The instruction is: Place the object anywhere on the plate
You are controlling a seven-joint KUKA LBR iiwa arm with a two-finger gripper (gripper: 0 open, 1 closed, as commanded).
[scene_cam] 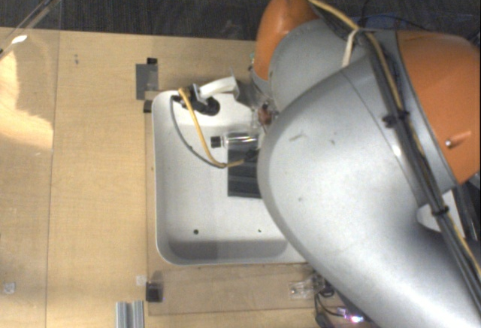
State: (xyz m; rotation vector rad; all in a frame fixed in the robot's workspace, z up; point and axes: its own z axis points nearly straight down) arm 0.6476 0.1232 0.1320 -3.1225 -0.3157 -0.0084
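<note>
grey arm (353, 191) leans over the white bin (180, 244)

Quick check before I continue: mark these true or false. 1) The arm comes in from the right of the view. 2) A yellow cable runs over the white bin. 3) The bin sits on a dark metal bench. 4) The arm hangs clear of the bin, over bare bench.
1) True. The grey arm enters from the right.
2) True. A yellow cable loops above the white bin.
3) False. The bench is light wood.
4) False. The arm covers the bin's right part, and its gripper end sits over the bin floor.
</note>
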